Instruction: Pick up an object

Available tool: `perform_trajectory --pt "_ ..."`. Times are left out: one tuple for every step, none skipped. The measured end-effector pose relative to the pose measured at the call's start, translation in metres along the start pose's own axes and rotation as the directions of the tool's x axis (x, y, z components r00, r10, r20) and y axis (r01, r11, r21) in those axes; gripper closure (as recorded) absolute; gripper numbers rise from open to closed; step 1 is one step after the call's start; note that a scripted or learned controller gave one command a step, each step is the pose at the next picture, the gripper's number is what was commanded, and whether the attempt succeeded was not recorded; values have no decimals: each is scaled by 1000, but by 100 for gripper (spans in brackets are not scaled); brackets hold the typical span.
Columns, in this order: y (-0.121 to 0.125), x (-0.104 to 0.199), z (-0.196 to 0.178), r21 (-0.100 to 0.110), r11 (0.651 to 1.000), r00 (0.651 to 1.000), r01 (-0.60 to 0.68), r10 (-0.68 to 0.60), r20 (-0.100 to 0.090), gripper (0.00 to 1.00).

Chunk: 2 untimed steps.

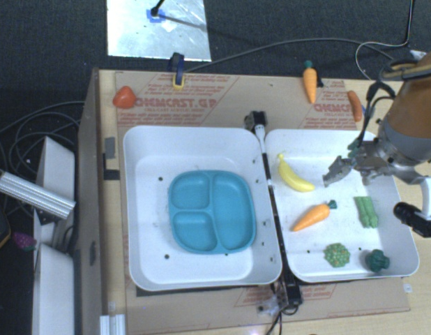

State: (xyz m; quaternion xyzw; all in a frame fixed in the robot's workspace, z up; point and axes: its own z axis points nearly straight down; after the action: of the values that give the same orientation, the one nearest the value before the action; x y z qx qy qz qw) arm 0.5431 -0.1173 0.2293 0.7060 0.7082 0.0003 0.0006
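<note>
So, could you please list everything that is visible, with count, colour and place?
bins: 2, white, side by side on the bench
divided plate: 1, blue, left bin
banana: 1, yellow, right bin, near divider
carrot: 1, orange, right bin, centre
green vegetable: 1, light green, right bin, right side
broccoli: 1, green, right bin, front
dark green item: 1, right bin, front corner
second carrot: 1, orange, behind bins
tomato: 1, red-orange, back left
end effector: 1, grey, above right bin
</note>
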Motion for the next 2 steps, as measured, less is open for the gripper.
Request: perform_trajectory --pt "14 -16 49 1 1000 1000 -2 2 0 0" --pt "-1 -2 143 1 1000 1000 -1 1 0 0"
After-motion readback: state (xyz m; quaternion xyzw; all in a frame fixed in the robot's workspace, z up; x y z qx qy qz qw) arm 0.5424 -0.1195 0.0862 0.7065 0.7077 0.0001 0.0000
